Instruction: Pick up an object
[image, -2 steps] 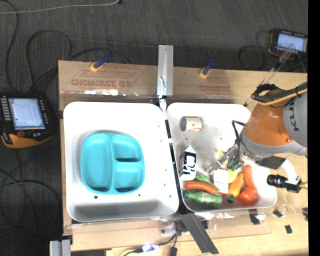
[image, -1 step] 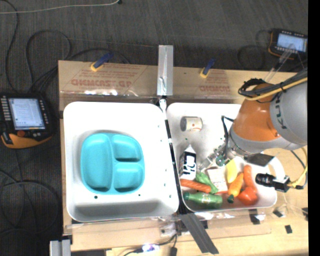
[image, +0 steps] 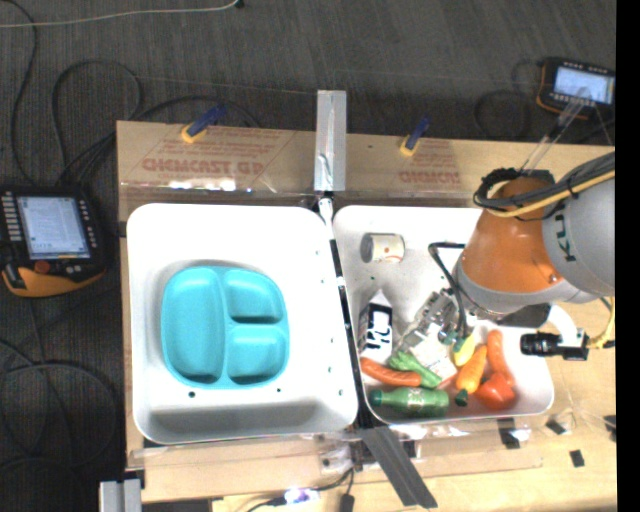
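Tool (image: 437, 318) over veg pile (image: 440, 378) in right bin (image: 400, 225); grip state unclear; cardboard (image: 215, 160) reads "CHEMCAST GP".

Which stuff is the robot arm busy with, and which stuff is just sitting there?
For the job:
- pincer, down in the right bin
- green bottle, carrots, white cylinder, the other bits heaped there

Just sitting there:
- blue divided plate in the left bin
- handheld screens beside the bench

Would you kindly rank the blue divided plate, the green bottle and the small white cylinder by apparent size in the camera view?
1. Blue divided plate, by far the largest.
2. Green bottle.
3. Small white cylinder, the smallest, though not by much.
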